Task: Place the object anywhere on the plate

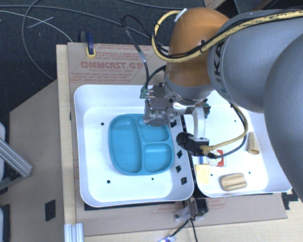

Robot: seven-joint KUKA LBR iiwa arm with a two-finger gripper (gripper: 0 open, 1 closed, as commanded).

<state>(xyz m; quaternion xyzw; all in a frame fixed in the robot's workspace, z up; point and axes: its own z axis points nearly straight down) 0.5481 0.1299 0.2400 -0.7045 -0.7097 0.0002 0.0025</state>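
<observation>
A blue plate [136,147] with three compartments lies in the left white bin [91,135]. My gripper [156,116] hangs over the plate's far right corner, under the orange wrist band. Its lower end is dark and seen from above, and I cannot make out any object in it. In the right bin [257,170] lie a tan oblong block [232,181], a small yellow square piece [202,174] and a pale cork-like cylinder [253,143].
The grey arm covers most of the right bin from the upper right. A yellow cable [232,141] loops down beside a black fitting [189,142] at the divide between the bins. A cardboard sheet [111,59] lies behind the bins.
</observation>
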